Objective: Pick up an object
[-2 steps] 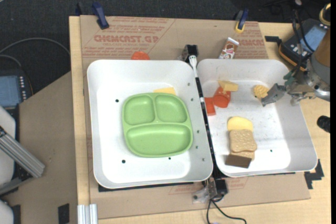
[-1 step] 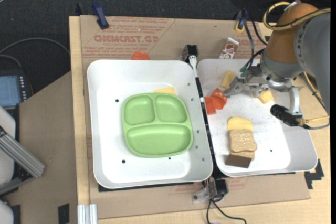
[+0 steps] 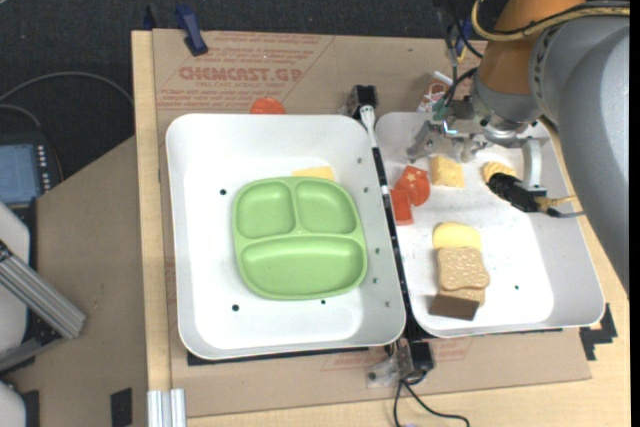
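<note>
My gripper [image 3: 443, 140] hangs over the back of the right bin [image 3: 540, 290], reaching in from the right. Just below it lies a pale yellow wedge [image 3: 449, 173], close to the gripper, and I cannot tell whether they touch. A red piece [image 3: 407, 190] lies to the left of the wedge, by the bin's left wall. Nearer the front, a yellow slice [image 3: 456, 235], a tan cracker-like square [image 3: 463, 267] and a brown block [image 3: 454, 306] lie stacked in a row.
The left bin [image 3: 200, 155] holds a green divided plate [image 3: 298, 237] with a pale yellow piece [image 3: 314, 173] behind it. An orange thing [image 3: 266, 105] lies on the cardboard behind that bin. A black clamp [image 3: 362, 100] sits where the bins meet.
</note>
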### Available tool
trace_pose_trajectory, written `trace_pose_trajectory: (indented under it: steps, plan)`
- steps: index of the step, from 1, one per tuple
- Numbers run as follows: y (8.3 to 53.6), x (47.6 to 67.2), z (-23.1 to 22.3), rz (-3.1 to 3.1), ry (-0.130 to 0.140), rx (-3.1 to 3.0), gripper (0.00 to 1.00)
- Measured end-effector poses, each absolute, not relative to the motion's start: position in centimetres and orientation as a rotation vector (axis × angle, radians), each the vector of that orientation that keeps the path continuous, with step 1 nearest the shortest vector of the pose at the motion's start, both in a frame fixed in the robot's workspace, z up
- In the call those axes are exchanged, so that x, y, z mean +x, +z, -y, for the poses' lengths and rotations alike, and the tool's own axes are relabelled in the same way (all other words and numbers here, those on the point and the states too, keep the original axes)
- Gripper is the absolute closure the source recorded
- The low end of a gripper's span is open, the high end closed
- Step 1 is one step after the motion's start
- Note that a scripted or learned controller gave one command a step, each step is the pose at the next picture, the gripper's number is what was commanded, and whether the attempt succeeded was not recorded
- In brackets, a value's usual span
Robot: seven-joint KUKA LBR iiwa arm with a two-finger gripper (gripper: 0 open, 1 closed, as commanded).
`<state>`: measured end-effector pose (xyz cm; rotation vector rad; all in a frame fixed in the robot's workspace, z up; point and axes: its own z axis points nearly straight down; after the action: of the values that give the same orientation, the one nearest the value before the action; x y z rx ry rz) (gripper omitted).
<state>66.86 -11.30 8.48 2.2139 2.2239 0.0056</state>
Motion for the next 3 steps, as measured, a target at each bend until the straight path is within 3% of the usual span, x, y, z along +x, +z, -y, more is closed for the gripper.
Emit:
trace_pose_trajectory:
  steps: [1,2,3]
  plan:
    - [8.5,63.8,11.1,-2.222,-0.003,2.226,0.0]
    - [10.1,64.4,11.2,-2.217,0.009,2.213,1.0]
    - [18.9,57.9,17.0,-2.208,0.001,2.224,1.0]
